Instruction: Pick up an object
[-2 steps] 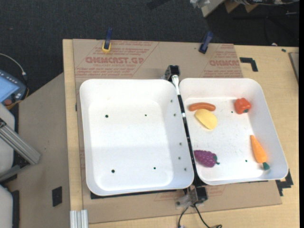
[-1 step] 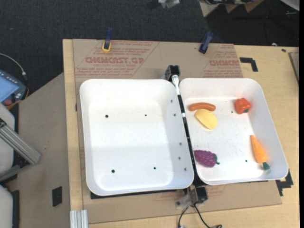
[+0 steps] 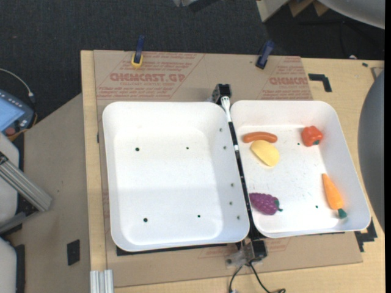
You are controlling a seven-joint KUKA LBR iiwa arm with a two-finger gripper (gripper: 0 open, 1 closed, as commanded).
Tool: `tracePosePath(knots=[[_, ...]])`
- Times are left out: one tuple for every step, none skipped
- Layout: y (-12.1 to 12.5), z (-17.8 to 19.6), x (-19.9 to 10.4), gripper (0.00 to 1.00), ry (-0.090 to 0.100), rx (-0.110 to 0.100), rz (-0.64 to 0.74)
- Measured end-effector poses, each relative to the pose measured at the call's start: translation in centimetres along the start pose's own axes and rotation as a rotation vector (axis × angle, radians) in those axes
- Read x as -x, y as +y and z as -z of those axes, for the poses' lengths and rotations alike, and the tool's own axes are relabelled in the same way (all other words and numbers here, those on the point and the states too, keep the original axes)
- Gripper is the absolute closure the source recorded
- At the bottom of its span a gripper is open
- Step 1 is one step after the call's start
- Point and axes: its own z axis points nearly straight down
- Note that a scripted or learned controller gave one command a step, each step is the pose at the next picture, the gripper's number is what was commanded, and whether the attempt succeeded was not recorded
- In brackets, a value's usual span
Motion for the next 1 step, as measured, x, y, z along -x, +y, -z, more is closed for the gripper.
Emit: tracePosePath(knots=[[0.0, 0.02, 0.3, 1.0, -0.002, -0.002, -0.004]])
